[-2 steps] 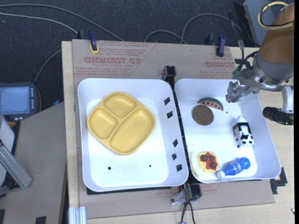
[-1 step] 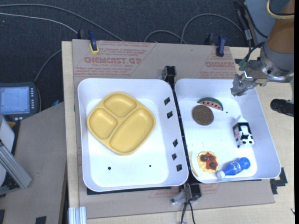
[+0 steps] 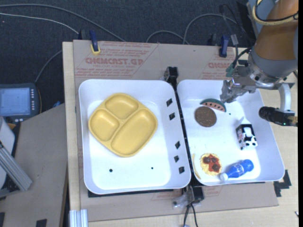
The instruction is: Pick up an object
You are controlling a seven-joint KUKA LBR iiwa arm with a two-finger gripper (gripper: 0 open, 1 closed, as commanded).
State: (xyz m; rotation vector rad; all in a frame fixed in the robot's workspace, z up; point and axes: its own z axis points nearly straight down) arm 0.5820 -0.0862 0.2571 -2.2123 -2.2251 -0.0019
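The right bin (image 3: 271,161) holds a round brown cookie (image 3: 206,117), a watermelon slice (image 3: 213,105), a black-and-white toy cow (image 3: 246,136), a small pizza (image 3: 211,163) and a blue bottle (image 3: 236,169) lying on its side. My gripper (image 3: 229,94) hangs over the bin's back part, just right of the watermelon slice and above the cookie's right side. Nothing shows between its fingers.
The left bin (image 3: 94,171) holds a yellow divided plate (image 3: 123,124). Black clips (image 3: 171,73) join the two bins along the middle. The arm's orange band (image 3: 279,8) and grey wrist fill the upper right. A black cylinder (image 3: 274,115) sticks out by the right bin's edge.
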